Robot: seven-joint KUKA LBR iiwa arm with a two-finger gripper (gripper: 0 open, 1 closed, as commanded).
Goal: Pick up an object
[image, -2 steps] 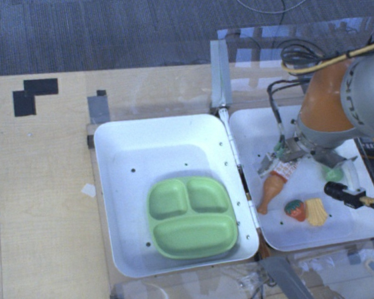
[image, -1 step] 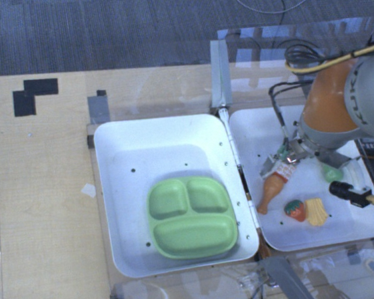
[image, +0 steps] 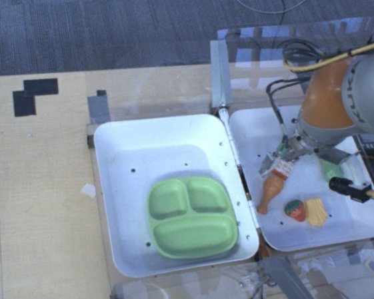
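The orange bottle-shaped toy (image: pixel 271 190) lies tilted in the right bin (image: pixel 357 230), its labelled upper end right at the hand (image: pixel 283 156), its narrow tip pointing away toward the divider between the bins. The hand sits low over that labelled end; whether it is wide, narrow or actually gripping, I cannot tell from this angle. Here's the risk: a pinch so near one end could let the toy swing or slip out on the lift. Just beyond the toy's far side sit a red tomato-like piece (image: pixel 294 209) and a yellow piece (image: pixel 316 212), close enough to get nudged. The green tray (image: pixel 193 216) lies well apart in the left bin (image: pixel 121 186).
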